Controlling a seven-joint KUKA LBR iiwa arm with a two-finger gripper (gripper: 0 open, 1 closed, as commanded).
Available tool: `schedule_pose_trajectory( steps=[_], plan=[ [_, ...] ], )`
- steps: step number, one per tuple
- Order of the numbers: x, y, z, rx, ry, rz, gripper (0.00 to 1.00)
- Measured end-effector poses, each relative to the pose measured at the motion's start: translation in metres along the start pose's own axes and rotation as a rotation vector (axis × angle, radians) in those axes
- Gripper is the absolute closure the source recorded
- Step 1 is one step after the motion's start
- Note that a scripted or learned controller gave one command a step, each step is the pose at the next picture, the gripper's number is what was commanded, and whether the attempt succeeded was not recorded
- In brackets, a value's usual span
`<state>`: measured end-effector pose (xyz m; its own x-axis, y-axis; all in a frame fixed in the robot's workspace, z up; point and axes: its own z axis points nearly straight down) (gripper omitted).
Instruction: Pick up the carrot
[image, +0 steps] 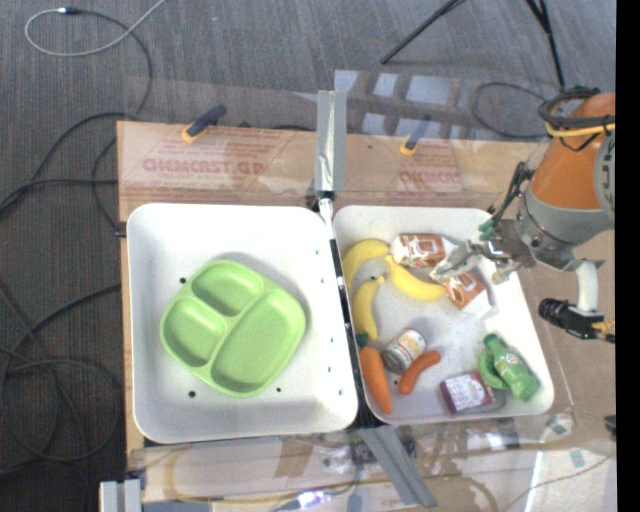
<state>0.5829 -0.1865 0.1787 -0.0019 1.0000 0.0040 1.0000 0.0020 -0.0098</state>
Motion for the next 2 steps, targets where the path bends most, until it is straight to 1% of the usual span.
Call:
schedule_pose_trajectory(
  steps=[1,2],
  plan=[
    [0.0250,0.0283,-0.1266,0.000,-0.008,0.415,0.00],
    [0.0239,0.0286,-0.1307,0.011,-0.017,0.416,1.00]
  ],
)
